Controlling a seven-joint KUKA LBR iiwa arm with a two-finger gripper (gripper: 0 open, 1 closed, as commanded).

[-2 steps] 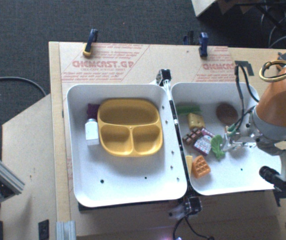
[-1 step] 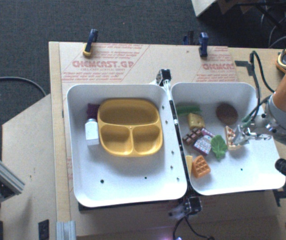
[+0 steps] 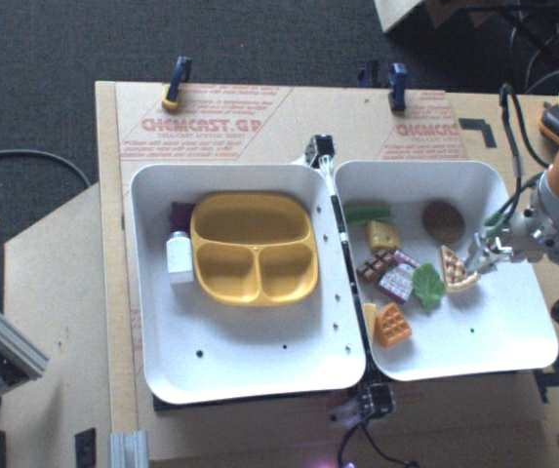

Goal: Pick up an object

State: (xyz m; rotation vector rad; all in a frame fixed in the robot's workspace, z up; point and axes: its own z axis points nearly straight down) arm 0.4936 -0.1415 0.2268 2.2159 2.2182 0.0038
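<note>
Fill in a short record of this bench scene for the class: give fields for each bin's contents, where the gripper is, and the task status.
left bin: yellow divided plate, small white bottle, dark purple item
right bin: green piece, cheese wedge, brown cookie, chocolate bar, green leaf, orange waffle, pizza slice
gripper: low in the right bin, at the pizza slice's right edge
task status: nothing visibly lifted yet
</note>
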